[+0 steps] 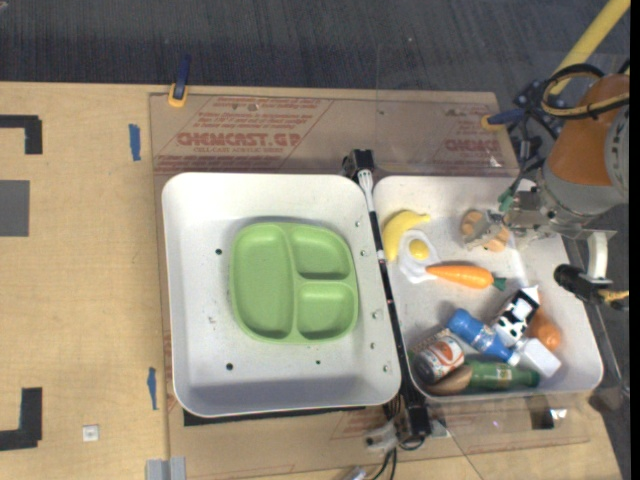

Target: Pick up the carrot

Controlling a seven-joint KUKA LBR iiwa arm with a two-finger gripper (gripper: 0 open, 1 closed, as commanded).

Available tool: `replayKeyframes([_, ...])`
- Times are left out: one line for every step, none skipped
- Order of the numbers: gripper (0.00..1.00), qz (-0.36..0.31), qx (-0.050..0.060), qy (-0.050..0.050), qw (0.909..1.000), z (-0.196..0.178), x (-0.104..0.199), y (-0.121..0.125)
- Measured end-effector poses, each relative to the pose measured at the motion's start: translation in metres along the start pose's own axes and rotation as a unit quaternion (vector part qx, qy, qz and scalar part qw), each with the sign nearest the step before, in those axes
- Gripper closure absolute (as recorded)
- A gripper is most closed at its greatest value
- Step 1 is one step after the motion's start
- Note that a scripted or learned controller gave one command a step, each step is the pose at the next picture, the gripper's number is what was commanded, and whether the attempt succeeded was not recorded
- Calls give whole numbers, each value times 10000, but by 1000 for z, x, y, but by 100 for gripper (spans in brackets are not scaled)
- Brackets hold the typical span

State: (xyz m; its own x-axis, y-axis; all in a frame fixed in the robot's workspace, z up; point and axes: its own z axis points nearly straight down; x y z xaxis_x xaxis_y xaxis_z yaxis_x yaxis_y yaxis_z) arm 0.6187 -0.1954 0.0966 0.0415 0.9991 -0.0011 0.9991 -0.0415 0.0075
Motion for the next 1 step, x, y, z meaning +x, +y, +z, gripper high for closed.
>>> replayKeyframes([0, -196, 7, 2, 9998, 7, 63, -57])
